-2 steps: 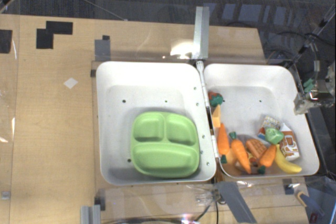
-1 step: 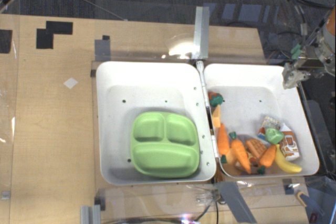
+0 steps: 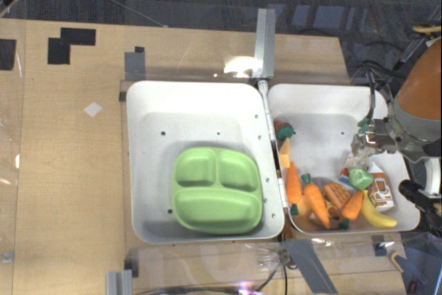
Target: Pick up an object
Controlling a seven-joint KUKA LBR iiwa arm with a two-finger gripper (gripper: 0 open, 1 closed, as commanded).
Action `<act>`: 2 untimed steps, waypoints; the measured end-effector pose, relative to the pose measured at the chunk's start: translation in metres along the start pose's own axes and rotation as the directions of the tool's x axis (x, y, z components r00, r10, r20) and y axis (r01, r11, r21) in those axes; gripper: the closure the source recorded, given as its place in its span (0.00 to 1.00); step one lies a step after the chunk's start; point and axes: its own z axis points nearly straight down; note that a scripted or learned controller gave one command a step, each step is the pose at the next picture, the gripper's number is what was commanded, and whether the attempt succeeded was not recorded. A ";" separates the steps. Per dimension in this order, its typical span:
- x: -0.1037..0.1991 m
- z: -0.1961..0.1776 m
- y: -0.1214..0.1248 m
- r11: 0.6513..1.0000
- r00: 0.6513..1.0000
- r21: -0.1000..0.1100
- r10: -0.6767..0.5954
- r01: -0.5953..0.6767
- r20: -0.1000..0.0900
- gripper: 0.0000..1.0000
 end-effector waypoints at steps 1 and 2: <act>0.013 0.079 -0.001 0.987 0.987 -0.004 0.161 -0.161 -0.001 0.00; 0.061 0.084 -0.028 0.986 0.987 -0.037 0.163 -0.162 0.004 0.00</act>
